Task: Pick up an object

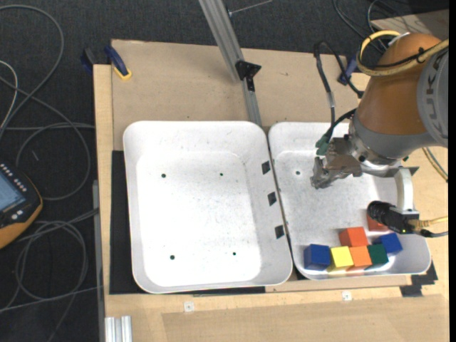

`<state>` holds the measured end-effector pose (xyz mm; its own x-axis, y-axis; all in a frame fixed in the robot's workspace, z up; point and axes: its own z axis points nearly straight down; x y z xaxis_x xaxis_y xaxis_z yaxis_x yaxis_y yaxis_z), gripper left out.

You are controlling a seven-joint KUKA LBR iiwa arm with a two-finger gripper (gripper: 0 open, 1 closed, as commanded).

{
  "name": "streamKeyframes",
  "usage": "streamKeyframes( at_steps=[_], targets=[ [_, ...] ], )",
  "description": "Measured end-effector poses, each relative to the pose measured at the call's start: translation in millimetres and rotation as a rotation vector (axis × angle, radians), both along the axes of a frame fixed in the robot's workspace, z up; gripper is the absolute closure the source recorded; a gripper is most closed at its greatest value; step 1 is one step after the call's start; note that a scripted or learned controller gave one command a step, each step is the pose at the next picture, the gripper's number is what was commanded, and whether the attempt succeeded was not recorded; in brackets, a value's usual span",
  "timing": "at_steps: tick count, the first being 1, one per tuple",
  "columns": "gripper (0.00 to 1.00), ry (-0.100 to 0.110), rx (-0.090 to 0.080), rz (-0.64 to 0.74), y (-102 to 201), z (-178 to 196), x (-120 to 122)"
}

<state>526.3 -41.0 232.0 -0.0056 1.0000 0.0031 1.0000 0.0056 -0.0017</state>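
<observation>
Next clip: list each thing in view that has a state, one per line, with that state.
end effector: low over the right bin, nothing visible in it
right bin: holds all the blocks, clustered at its near edge
left bin: sits against the right bin
blue block: resting at the left end of the cluster
yellow block: resting beside the blue block
orange block: resting behind the yellow block

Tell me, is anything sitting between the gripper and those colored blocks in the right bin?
Nothing visible does. The gripper hangs over bare floor of the right bin, and the colored blocks cluster at the bin's near edge with open floor between.
</observation>
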Motion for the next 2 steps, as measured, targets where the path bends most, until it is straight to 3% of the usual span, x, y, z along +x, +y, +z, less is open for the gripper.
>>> streamKeyframes(
  at_steps=[1,2],
  targets=[
    [1.00,-0.004,0.000,0.002,55,10,0],
    [1.00,0.000,0.001,0.003,111,17,-18]
  ],
)
